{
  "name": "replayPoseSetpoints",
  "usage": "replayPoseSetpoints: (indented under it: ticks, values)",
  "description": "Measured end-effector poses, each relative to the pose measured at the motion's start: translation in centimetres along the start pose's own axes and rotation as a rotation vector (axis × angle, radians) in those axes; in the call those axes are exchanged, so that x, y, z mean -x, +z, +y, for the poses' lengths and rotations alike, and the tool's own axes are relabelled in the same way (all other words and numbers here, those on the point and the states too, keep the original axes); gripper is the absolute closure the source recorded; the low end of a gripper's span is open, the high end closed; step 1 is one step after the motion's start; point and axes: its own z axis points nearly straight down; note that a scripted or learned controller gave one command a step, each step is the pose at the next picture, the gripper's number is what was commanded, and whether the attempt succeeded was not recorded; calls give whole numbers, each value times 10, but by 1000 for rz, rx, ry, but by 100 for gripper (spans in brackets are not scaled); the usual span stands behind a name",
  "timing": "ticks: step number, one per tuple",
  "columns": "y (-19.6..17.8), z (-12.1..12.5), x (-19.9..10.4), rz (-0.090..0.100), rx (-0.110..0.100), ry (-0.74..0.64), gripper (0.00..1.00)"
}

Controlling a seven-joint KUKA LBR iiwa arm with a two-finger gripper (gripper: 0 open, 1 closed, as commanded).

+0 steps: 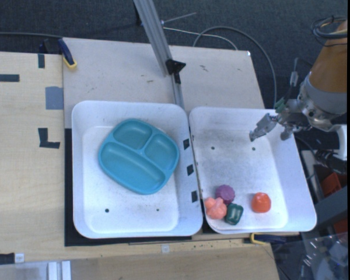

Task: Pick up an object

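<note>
Two white bins on the counter [122, 80], arm at the right edge.
The left bin [81, 174] holds a blue divided plate [139, 155]. Low in the right bin [291, 174] sit a salmon lump [216, 207], purple piece [225, 192], green piece [234, 213] and orange-red piece [261, 202]. The claw [262, 129] hovers upper right, grasping nothing; its spread I cannot tell.
</note>
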Motion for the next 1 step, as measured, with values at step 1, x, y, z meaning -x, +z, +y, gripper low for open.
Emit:
replayPoseSetpoints:
  ticks: [1]
  values:
    - [0,0,0,0,0,0,0]
